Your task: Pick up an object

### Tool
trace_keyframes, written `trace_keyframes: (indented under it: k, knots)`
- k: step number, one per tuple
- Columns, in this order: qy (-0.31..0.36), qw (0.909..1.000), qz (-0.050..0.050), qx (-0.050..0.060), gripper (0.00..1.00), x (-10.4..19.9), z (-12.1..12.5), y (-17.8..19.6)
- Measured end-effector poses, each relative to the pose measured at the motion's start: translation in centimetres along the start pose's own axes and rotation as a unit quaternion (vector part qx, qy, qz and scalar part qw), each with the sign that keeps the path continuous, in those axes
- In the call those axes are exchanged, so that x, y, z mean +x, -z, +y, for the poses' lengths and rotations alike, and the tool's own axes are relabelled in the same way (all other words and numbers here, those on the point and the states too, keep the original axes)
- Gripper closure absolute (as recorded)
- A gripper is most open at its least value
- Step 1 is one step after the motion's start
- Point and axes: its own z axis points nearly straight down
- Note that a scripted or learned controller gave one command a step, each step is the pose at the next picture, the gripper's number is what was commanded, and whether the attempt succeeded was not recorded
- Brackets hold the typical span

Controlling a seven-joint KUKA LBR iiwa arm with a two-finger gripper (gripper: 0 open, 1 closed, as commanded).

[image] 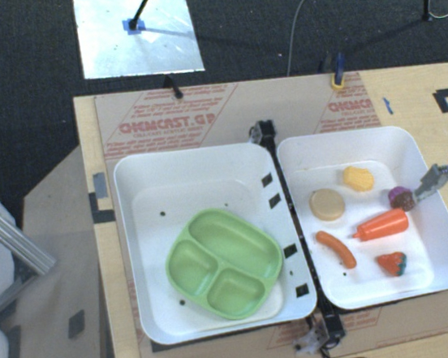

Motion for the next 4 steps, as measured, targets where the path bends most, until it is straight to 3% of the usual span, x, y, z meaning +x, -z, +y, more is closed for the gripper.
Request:
trace_keyframes:
  k: [1,2,3,4]
  knots:
    - [0.002,1.0,-0.001,-0.002,1.0,0.0,0.1,1.1]
    - [0.003,1.0,-0.003,-0.009,1.0,3.8,1.5,23.8]
    - [0.003,1.0,0.002,0.004,1.0,9.4,1.0,12.1]
    - [0.003,1.0,0.0,-0.002,1.0,9.0,1.1,13.8]
